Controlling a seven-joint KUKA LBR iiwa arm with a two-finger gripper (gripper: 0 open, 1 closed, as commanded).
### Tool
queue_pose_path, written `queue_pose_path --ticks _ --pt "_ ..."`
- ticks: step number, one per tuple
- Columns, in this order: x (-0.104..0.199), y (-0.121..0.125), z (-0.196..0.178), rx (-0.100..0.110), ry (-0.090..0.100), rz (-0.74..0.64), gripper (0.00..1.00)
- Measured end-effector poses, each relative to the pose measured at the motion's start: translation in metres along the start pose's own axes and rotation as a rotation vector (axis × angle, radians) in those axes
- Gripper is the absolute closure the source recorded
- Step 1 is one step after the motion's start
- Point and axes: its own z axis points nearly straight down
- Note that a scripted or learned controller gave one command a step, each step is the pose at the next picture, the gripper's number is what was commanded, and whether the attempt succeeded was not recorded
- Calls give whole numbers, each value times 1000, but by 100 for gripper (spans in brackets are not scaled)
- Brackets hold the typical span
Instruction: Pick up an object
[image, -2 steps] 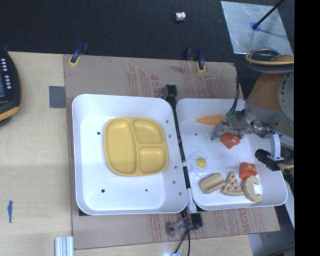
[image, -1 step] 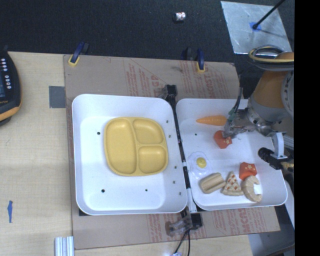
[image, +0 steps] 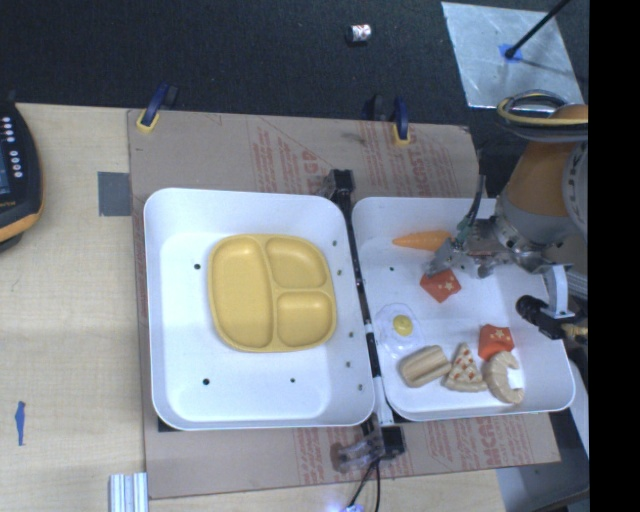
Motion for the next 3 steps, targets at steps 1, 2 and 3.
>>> queue_pose_path --ticks 1,2,3 --pt "62 -22 3 3 4 -2 0" --pt "57 -21 -8 1 0 2 100" --pt "131 -19 -95 -10 4 -3 100"
